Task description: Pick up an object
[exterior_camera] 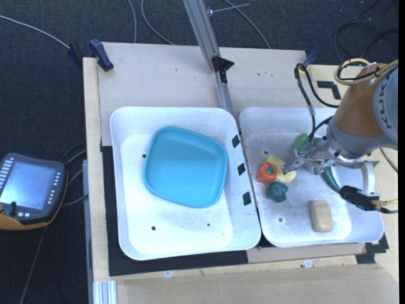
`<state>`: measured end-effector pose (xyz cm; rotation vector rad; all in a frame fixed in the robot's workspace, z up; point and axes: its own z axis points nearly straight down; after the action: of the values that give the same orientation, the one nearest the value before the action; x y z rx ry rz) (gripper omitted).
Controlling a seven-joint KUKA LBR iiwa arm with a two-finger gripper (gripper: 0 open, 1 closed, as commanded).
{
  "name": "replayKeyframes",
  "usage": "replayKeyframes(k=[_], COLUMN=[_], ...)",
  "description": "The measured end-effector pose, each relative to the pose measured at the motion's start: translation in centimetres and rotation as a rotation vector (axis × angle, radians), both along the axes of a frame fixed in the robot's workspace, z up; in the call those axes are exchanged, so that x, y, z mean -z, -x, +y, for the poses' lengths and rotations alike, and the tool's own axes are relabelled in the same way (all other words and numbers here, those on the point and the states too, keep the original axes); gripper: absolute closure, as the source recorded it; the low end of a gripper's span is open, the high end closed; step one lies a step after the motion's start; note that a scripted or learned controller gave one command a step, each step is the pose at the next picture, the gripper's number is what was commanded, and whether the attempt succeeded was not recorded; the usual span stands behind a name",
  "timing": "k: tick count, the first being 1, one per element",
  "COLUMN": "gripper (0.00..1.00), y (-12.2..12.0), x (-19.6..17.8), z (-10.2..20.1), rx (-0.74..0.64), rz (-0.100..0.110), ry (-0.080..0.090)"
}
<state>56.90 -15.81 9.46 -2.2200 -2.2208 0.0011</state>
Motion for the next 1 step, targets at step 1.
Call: replayKeyframes(k=[1], gripper=[1.00], y=[-0.09], x=[-1.18], z=[-0.02], rx=[0.000], rz=[-0.003], ry=[0.001])
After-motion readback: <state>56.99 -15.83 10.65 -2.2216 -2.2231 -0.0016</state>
